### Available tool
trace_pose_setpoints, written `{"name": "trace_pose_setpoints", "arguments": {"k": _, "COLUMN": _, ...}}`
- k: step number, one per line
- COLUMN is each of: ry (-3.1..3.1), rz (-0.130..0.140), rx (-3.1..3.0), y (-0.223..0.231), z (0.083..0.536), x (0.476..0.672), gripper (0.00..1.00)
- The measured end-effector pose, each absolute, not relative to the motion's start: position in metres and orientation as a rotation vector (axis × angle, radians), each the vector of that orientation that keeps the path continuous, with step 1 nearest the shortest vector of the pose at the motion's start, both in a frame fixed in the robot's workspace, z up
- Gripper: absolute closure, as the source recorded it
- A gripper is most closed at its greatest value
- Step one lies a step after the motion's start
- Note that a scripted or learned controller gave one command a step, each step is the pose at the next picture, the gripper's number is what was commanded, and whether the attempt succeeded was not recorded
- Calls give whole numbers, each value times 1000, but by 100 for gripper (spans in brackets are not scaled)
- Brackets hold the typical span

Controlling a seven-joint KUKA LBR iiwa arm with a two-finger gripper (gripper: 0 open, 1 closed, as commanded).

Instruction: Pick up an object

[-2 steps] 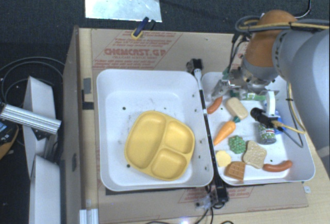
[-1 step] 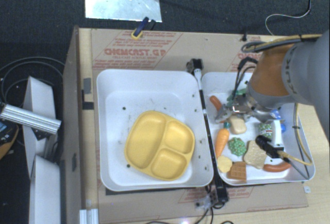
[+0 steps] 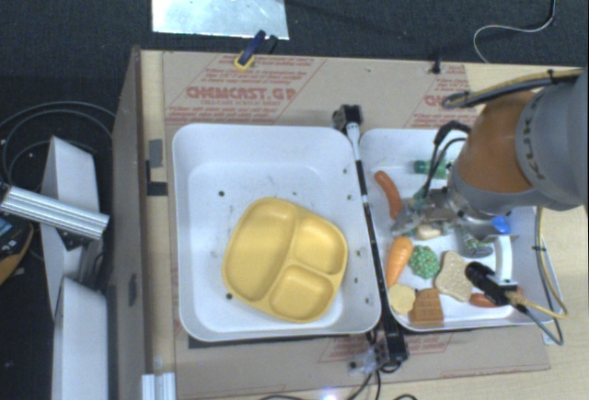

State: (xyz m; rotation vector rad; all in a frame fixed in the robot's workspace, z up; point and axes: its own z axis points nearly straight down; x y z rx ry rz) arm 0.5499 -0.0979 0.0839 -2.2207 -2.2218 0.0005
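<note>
From my console, the pieces to pick all sit in the right bin (image 3: 398, 148). Nearest me, along its near wall, lie a pale round biscuit (image 3: 401, 299) and a brown waffle square (image 3: 428, 307), touching, with a toast slice (image 3: 453, 277) just behind them.

Next comes the carrot (image 3: 398, 260). Its long axis runs near to far, almost parallel to the wall between the bins, with the narrow tip toward me and the thick end away. A green broccoli piece (image 3: 424, 260) sits just beside it.

Over these hangs the claw (image 3: 421, 220), low in the middle of the bin, with a small pale piece (image 3: 429, 230) right at it. I cannot tell whether the claw is released or clenched, nor whether it grasps that piece.

Beyond it the red sausage (image 3: 391, 194) lies on a slant, its far end leaning toward the left bin (image 3: 230, 159) and its near end toward the claw. The left bin holds a yellow three-part plate (image 3: 285, 258).

Farther back, the cardboard sheet (image 3: 304, 76) under both bins carries red print reading "CHEMCAST GP". More red print on its right side is too cut off for me to read.
</note>
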Motion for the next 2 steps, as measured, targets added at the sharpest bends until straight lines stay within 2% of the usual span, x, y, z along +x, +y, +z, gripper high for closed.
{"name": "trace_pose_setpoints", "arguments": {"k": 1, "ry": -2227, "rz": -4, "rx": -2219, "y": -85, "z": 85, "x": 607, "gripper": 0}}
{"name": "trace_pose_setpoints", "arguments": {"k": 2, "ry": -2223, "rz": 0, "rx": -2220, "y": -83, "z": 84, "x": 567, "gripper": 0}}
